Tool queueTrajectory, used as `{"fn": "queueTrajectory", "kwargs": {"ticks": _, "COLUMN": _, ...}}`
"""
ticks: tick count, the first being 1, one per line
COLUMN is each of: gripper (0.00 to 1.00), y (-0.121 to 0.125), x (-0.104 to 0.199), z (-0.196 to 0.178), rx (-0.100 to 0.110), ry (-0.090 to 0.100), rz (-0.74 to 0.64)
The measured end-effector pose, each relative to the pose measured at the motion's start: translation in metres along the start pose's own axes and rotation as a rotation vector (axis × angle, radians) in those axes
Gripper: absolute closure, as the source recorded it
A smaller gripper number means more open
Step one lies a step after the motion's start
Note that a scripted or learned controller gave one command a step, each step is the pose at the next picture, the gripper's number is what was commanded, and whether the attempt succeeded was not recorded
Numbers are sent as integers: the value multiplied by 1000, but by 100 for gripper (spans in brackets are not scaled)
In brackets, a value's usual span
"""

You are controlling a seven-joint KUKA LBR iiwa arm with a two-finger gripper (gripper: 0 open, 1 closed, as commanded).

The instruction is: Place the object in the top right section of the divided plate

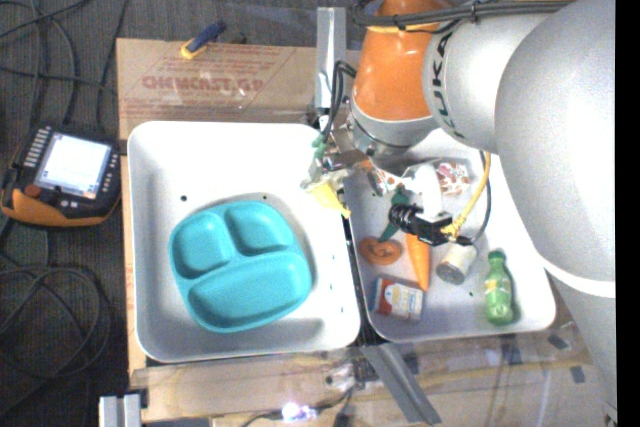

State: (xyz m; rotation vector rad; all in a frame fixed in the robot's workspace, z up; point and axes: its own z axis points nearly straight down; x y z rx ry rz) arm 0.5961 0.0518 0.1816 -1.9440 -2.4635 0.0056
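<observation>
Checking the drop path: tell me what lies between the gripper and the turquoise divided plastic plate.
In the camera view, bare white floor of the left bin separates the gripper from the turquoise divided plate; nothing else lies between.

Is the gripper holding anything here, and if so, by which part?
It cannot be told: a small yellow object shows right at the gripper, over the bins' shared edge, but the hold itself is unclear.
</observation>
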Motion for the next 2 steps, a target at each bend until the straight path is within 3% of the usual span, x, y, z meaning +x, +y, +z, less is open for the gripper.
{"fn": "queueTrajectory", "kwargs": {"ticks": 1, "gripper": 100, "y": 3, "x": 79, "z": 30, "rx": 2, "ry": -1, "rz": -32}}
{"fn": "queueTrajectory", "kwargs": {"ticks": 2, "gripper": 0, "y": 3, "x": 78, "z": 30, "rx": 1, "ry": -1, "rz": -31}}
